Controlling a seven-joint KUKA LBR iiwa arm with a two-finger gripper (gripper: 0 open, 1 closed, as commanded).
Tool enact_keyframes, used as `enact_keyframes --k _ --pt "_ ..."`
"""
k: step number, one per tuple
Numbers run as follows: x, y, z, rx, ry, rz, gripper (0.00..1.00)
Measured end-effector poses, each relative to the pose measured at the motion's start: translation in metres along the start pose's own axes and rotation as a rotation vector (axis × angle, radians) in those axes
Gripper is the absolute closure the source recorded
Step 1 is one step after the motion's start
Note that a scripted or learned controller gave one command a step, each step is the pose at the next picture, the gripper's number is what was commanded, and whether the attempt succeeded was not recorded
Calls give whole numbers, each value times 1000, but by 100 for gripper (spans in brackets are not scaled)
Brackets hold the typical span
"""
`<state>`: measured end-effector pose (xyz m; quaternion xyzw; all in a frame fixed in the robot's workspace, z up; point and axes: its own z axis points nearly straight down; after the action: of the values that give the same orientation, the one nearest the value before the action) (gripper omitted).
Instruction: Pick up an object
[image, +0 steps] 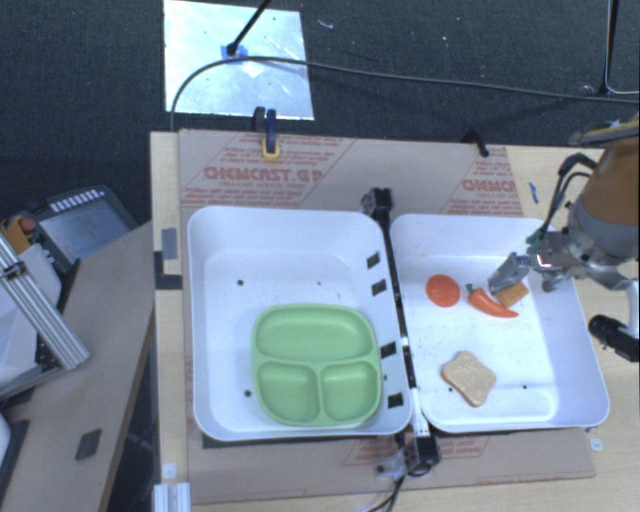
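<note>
- Hovering low over the right bin (570, 400), the gripper (512, 277) sat just above and beside a small orange-tan block (513, 294); we could not tell whether its jaws were apart or together, nor whether anything sat between them.
- We took the likely targets to be in that right bin: the tan block, a red-orange pepper-like piece (493, 303) touching or just beside it, and an orange ball (443, 290) near the pepper.
- We also logged a tan bread-like slice (469, 377), which lay well apart, nearer the front wall.
- We judged the main risk as crowding: block and pepper lay so close that a closing grasp could catch both, or nudge one aside and come up with nothing.
- We judged the ball a second risk: being round, it could roll if the pepper got shoved into it.
- We flagged the pepper's curved, tapered shape as a likely slip point for a two-finger pinch.
- We noted the left bin (215, 300) held a green divided tray (318, 362), apart from the action.
- We saw smooth white bin floors, little to stop things sliding.
- We saw both bins resting on a cardboard sheet (300, 170) over the bench, a clamp (270, 135) at its back edge.
- We noted dark carpet (80, 90) behind, a foil-like panel (240, 60), and cables (450, 85).
</note>
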<state>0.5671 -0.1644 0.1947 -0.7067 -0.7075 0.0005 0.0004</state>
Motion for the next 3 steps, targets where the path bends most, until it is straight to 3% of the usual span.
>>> enact_keyframes --k 2,3 --pt "-4 0 83 0 0 0 0" --pt "-5 1 71 -5 -1 -1 100"
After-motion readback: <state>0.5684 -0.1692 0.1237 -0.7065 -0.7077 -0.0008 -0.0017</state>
